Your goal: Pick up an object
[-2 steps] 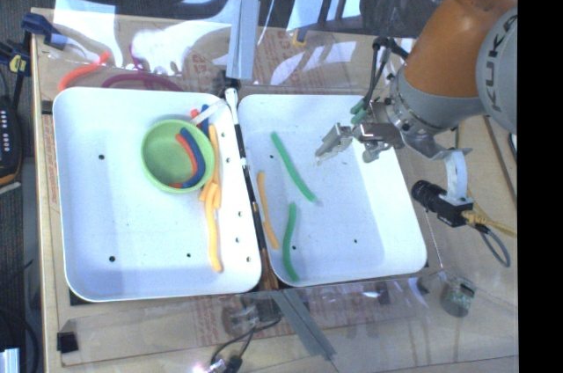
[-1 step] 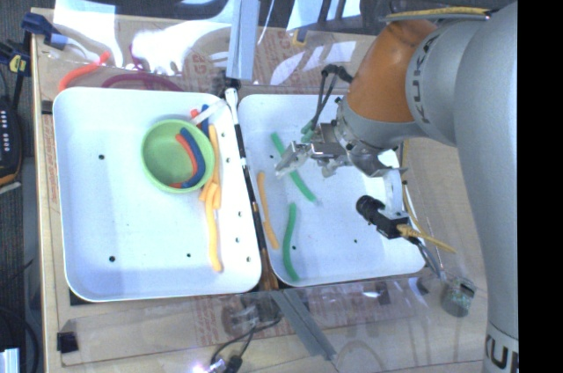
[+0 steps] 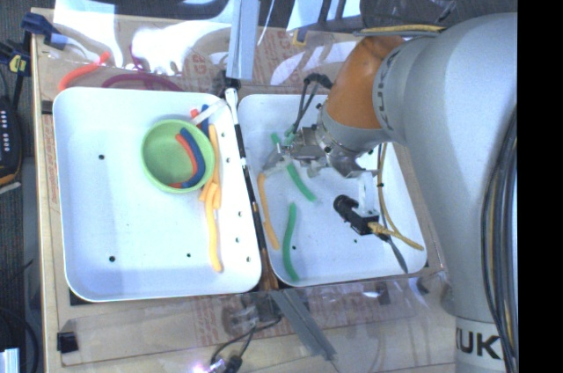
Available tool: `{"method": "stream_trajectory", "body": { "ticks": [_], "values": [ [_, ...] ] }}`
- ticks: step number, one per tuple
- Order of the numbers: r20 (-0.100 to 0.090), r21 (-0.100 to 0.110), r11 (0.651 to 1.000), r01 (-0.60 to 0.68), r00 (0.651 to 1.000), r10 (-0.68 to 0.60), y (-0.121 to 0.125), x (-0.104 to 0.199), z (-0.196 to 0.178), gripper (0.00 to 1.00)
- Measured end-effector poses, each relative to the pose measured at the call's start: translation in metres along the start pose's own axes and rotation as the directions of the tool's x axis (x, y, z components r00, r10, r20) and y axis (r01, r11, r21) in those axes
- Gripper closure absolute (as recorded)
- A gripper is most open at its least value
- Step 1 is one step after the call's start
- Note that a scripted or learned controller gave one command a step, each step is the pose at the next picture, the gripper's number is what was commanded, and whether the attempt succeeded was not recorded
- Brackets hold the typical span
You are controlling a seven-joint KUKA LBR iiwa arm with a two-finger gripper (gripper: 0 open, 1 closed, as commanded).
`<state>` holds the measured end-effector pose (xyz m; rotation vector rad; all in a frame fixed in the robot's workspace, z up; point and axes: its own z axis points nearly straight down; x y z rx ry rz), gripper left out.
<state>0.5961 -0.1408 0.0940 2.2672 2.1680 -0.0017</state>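
Note:
My gripper [image 3: 287, 155] hangs low over the upper left part of the right bin [image 3: 400, 186], reaching in from the right under the orange wrist band. A short green strip [image 3: 303, 184] lies just below and right of it. A small green piece [image 3: 276, 138] sits at its upper left. Further down, a long curved green strip [image 3: 289, 243] rests on the bin floor. A thin orange strip [image 3: 267, 222] runs along the bin's left wall. No object shows between the gripper's tips.
The left bin [image 3: 97, 213] holds a green bowl [image 3: 165, 153] with a red piece [image 3: 190, 149] and a blue piece [image 3: 180, 183] in it. Orange strips [image 3: 213, 217] lie beside the bowl near the divider. The grey arm covers the right bin's right side.

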Motion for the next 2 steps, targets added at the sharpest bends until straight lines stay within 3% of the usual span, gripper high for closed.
{"method": "stream_trajectory", "body": {
  "ticks": [1, 2],
  "values": [
    [0.000, 0.004, 1.000, 0.004, 1.000, -0.004, 0.000, 0.000, -0.009, 1.00],
    [-0.005, 0.004, 0.989, 0.148, 0.989, -0.148, -0.004, 0.078, -0.112, 1.00]
  ]
}}
